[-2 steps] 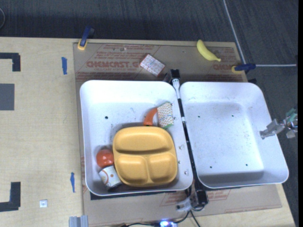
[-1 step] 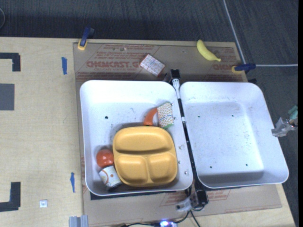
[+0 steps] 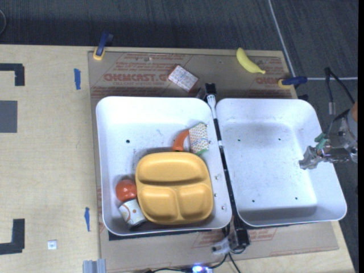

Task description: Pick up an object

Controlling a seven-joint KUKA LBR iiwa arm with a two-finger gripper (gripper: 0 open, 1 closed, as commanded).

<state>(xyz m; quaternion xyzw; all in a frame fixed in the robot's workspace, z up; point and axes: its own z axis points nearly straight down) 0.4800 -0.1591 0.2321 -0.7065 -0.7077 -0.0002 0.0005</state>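
Inside the left bin (image 3: 108, 118), toward its near wall: yellow divided plate (image 3: 173, 187), lying flat with compartments facing up. Judged stiff moulded plastic, light, smooth and probably slippery; too broad to span across the body. Take hold at the raised rim or on a divider ridge, closing across the thin edge. Glossy finish, rounded corners, one long compartment on the far side, two smaller ones on the near side. Against its left edge: orange-red round item (image 3: 125, 190) and small white-and-orange cylinder (image 3: 132, 212), tucked into the near-left corner. Just past its far edge: orange piece (image 3: 181, 141) beside patterned packet (image 3: 198, 139). Well apart, at the right-hand wall of the right bin (image 3: 267, 124): gripper (image 3: 310, 159); open or closed cannot be told; nothing seen in its hold. Beyond both bins, on the worktop (image 3: 45, 152): banana (image 3: 249, 61) and patterned card (image 3: 182, 77).
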